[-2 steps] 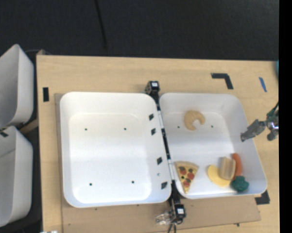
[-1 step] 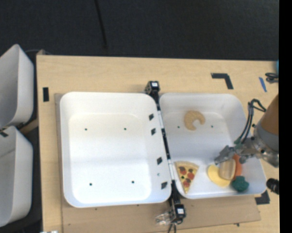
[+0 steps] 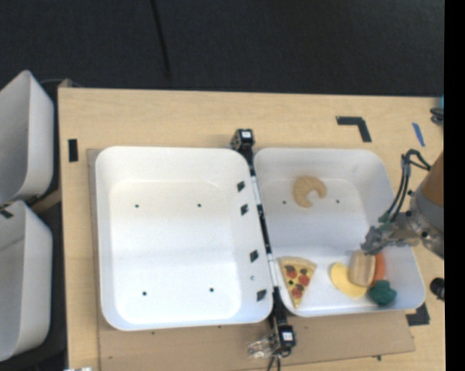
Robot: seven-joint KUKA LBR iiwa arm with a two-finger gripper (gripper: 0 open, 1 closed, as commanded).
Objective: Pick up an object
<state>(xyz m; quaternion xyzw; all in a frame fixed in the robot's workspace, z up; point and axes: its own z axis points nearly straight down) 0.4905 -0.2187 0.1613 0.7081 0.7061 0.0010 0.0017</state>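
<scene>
Dark floor surrounds a pale wooden bench (image 3: 178, 118) that carries two shallow white bins side by side. Nothing lies in the left bin (image 3: 174, 234); the right bin (image 3: 333, 168) holds all the small things. The grey arm (image 3: 429, 207) comes in from the right edge, and its gripper (image 3: 371, 246) hangs low over the right bin's near right corner, just above a little cluster of toys. Whether the pincer is released or clenched I cannot tell; it is too small and blurred at its tip.

Largest of the loose things is a pizza slice (image 3: 297, 278), lying flat against the bin's left wall in the near corner. Well apart from it, toward the far side, a tan ring-shaped cookie (image 3: 309, 191) lies alone on bare floor. Under the gripper sit a yellow banana-like piece (image 3: 343, 280), a tan wooden block (image 3: 361, 269) touching it, an orange piece (image 3: 380, 266) just beside the block, and a small green piece (image 3: 382, 293) nearest the corner.

The block looks the likeliest target. I judge it light, stiff and not fragile, with flat sides that should take a firm pinch across its width. Crowding is the risk: neighbours touch it, so the pincer may nudge them or catch two at once.
</scene>
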